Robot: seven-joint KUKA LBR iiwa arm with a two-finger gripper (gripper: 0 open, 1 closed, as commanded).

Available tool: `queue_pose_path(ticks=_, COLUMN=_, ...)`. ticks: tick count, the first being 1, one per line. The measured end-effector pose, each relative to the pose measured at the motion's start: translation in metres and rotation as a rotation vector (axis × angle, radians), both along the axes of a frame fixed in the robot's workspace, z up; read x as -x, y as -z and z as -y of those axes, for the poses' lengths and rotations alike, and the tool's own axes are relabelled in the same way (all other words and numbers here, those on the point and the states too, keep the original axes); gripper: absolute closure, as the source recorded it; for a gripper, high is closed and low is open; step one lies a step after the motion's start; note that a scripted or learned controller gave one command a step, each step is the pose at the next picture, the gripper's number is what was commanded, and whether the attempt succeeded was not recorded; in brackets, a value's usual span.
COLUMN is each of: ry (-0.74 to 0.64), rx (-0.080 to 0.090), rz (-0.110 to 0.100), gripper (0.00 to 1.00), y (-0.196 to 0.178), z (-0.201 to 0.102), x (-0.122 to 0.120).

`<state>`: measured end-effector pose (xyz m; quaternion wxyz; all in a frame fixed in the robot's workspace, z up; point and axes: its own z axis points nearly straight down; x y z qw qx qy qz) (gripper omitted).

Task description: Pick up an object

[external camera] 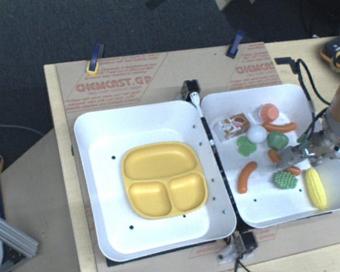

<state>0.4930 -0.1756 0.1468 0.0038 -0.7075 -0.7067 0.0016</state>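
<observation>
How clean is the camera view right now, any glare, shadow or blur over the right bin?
Camera view: lighting is even and soft, with only faint shadows under the yellow tray; the white bins are bright, and the white ball nearly washes out against the right bin; the end effector area looks slightly soft and cluttered, so the small items beside it blend together.

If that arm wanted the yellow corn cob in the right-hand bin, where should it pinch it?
Probably across the middle of the corn cob, coming straight down from above. It lies flat near the right bin's front right corner, long axis running roughly front to back, so the pincer would close across its narrow width. The green bumpy toy lies close on its left, so that side is tight.
</observation>
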Motion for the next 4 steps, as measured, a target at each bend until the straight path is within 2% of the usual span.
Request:
queue_pose_path(ticks=1, ry=-0.001, rx=0.0, rz=0.002, gripper=0.0, y=0.057, z=-0.009, x=-0.005)
queue_pose_path(ticks=2, ry=0.0, rx=0.0, rz=0.003, gripper=0.0, y=0.063, z=-0.009, x=-0.005)
queue_pose_path(ticks=3, ry=0.001, rx=0.002, rz=0.007, gripper=1.0, y=0.052, z=-0.009, x=-0.005)
queue_pose_path(ticks=4, ry=-0.002, rx=0.006, rz=0.015, gripper=1.0, y=-0.011, z=-0.009, x=-0.012)
